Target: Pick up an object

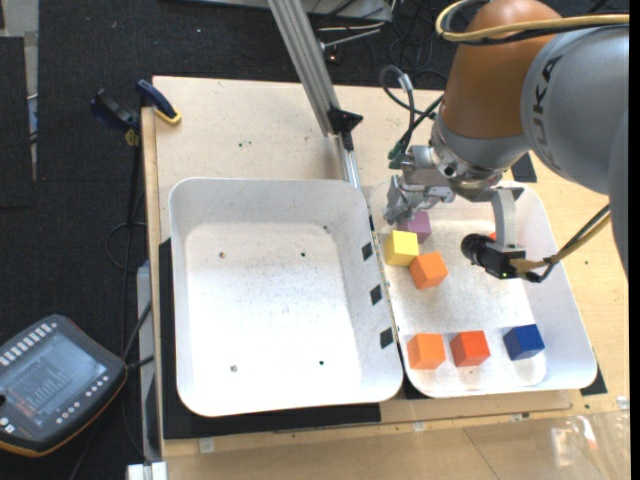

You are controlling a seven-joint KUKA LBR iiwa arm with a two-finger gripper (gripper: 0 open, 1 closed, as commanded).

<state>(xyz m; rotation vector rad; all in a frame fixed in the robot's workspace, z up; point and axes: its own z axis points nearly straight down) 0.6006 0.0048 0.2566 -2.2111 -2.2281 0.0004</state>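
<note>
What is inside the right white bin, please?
The right bin holds a yellow cube, three orange cubes, a blue cube and a purple block, partly covered by the gripper.

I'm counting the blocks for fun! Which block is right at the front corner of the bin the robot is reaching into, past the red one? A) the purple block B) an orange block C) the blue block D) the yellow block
C: the blue block sits at the end of the front row in the right bin, beside the red block.
</note>
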